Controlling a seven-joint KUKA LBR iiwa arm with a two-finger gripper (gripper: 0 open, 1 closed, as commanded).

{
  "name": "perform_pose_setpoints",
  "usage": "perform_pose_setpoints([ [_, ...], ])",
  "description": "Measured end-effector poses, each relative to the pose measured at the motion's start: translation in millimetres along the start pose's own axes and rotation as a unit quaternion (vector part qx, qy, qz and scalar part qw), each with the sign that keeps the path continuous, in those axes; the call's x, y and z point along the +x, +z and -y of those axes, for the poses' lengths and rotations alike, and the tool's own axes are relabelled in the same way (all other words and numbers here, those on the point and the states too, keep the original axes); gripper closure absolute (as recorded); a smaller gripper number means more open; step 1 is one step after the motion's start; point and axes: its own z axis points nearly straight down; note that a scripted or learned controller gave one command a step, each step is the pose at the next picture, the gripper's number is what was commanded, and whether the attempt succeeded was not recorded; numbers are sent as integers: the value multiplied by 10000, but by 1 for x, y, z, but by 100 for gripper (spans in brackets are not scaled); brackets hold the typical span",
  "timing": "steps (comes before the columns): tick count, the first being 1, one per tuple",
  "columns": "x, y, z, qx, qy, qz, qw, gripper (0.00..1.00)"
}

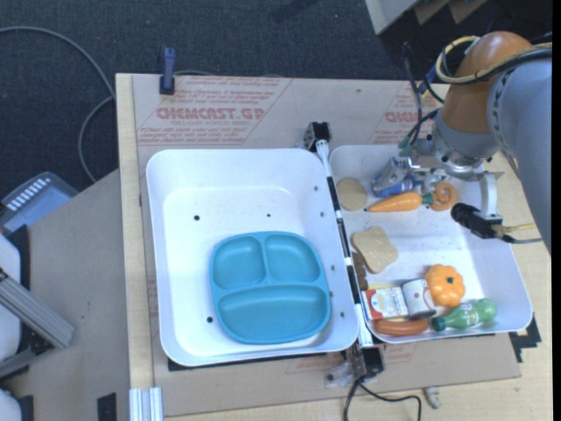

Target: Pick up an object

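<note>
My gripper (410, 175) hangs low over the far end of the right bin (517, 281), below the orange band on the arm. Directly under it lie a small blue and grey object (388, 182) and an orange carrot (396, 203). An orange round piece (444, 194) sits just right of the carrot's green end. Whether the gripper touches any of them is hidden by its own body. A tan round biscuit (351, 193) lies to the left, by the bin's wall.
Further forward in the right bin are a bread slice (375, 248), a small orange pumpkin (444, 285), a red-labelled can (399, 302), a sausage (401, 326) and a green bottle (465, 314). The left bin (175, 191) holds a blue divided plate (269, 286).
</note>
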Motion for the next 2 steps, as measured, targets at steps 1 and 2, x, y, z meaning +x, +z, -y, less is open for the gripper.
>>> perform_pose_setpoints([
  [1, 30, 15, 59, 5, 6, 1, 10000, 0],
  [2, 30, 5, 58, -7, 9, 3, 10000, 100],
])
